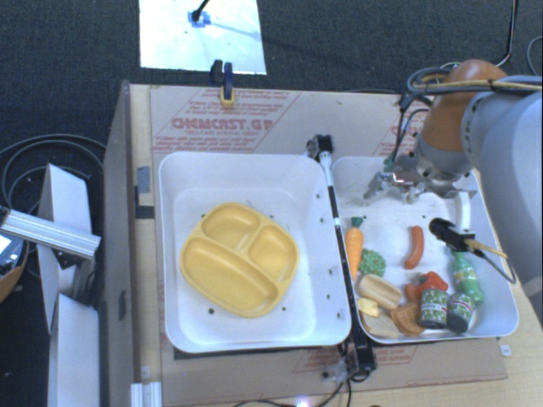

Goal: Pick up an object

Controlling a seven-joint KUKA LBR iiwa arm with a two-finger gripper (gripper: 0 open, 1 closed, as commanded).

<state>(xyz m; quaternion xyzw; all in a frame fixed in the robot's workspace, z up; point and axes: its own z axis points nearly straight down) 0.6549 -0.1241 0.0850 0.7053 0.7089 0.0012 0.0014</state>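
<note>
Arm reaches in from the right; gripper [399, 182] hangs over the back of the right bin [496, 312], nothing visibly between its fingers, and their opening can't be told from this angle. Pickable items sit toward that bin's front: carrot [354, 246] along the left wall, broccoli [372, 263] just below it, sausage [414, 247] mid-bin, green bottle [466, 278] at the right; the left bin [182, 172] carries a yellow divided tray [238, 258].

tray [239, 259] in left bin [182, 185], carrot [354, 247] right
</note>
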